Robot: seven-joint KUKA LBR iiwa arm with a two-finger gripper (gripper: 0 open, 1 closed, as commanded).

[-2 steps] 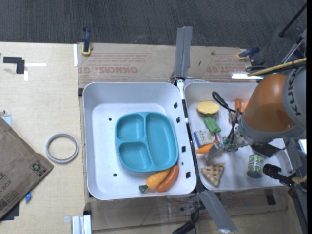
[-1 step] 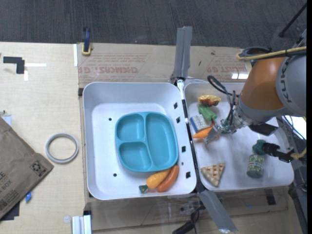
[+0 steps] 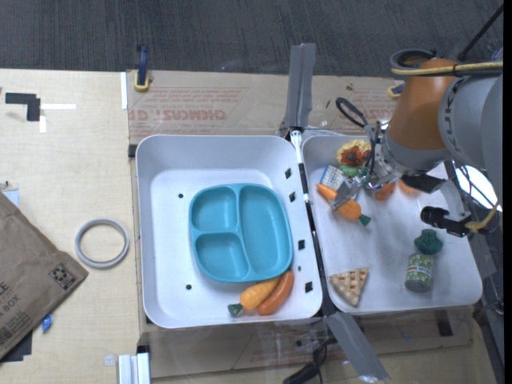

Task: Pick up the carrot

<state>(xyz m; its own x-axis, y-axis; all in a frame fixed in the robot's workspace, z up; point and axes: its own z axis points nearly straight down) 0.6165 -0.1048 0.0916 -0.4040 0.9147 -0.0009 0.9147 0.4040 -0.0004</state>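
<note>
Nearest the lens, a pizza slice (image 3: pixel 350 284) lies at the right bin (image 3: pixel 460 290) front edge; behind it the gripper (image 3: pixel 358 189) hangs low, finger state indeterminate, just above a carrot (image 3: pixel 350 210), with another carrot (image 3: pixel 254 296) beside the blue tray (image 3: pixel 240 232) in the left bin (image 3: pixel 160 214).

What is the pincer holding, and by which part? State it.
It cannot be told. The pincer sits low in the right bin, just above a carrot, but no grip on it is visible.
</note>
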